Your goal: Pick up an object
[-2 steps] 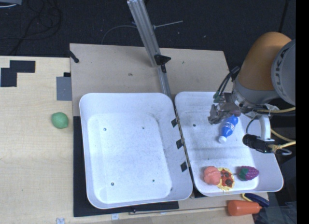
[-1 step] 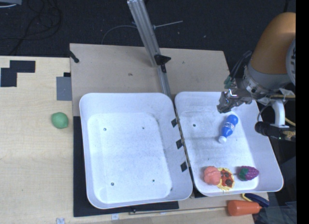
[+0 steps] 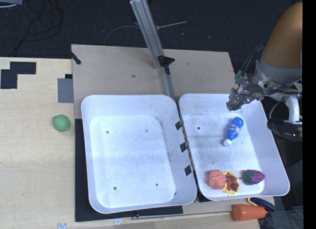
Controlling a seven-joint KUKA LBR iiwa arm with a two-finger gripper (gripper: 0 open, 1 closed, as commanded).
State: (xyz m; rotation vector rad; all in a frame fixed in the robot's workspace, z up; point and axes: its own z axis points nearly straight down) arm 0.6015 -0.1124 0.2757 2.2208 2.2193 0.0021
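You are looking at the gripper hanging over the upper right part of the right bin, and at this slant you cannot tell how it is set. The nearest thing for it is the blue bottle, which is lying on the bin floor just below and slightly left of the gripper in this view, apart from it. Its long axis is running from the blue body at upper right down to the white cap at lower left. The pink toy, yellow piece and purple grape cluster are sitting well apart along the bin's near wall. The left bin is lying beside it.
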